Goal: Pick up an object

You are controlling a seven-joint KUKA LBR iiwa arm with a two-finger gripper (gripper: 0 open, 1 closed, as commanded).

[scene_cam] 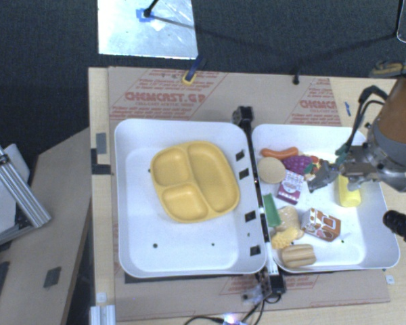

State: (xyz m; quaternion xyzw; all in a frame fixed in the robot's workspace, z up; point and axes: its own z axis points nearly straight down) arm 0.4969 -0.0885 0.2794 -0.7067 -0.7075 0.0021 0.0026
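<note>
Light is even and fairly bright, falling from overhead, so the two white bins (189, 263) read almost washed out at frame centre, with little surface detail. Shadows are soft and short, hugging the toys in the right bin. A metal sheet (147, 19) at upper left carries a patchy sheen. The dark floor along the top stays dim. The whole frame is slightly soft and grainy, and small print on the cardboard (162, 90) blurs.
</note>
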